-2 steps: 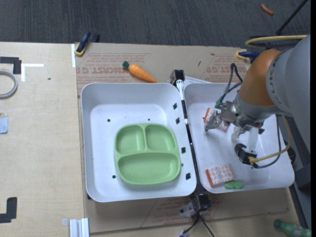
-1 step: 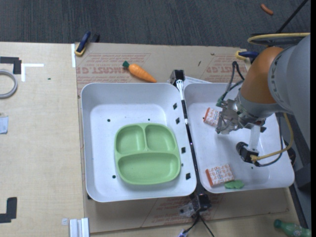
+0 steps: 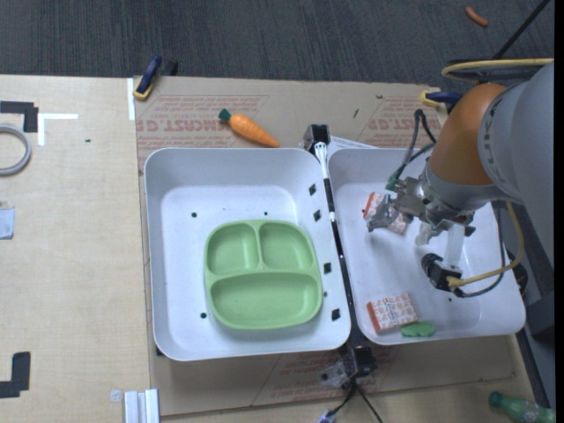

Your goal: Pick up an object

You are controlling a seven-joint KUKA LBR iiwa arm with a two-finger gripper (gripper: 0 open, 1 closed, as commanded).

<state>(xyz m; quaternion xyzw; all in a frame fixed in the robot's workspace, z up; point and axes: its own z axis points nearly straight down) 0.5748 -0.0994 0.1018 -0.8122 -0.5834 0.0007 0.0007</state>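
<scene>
Step in hand: approach. Claw (image 3: 388, 213) low in right bin (image 3: 493, 320), at red-white packet (image 3: 377, 208); jaw state impossible to tell. Next: confirm grip on packet, lift straight.

— What's hidden here?
— The arm (image 3: 493, 139) covers part of the right bin (image 3: 493, 320). A green bottle (image 3: 520, 405) is cut off at the bottom edge.

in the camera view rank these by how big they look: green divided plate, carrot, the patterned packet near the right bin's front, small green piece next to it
1. green divided plate, by far the largest
2. patterned packet
3. carrot, longer but thinner than the packet, so those two are close
4. small green piece, smallest
</scene>
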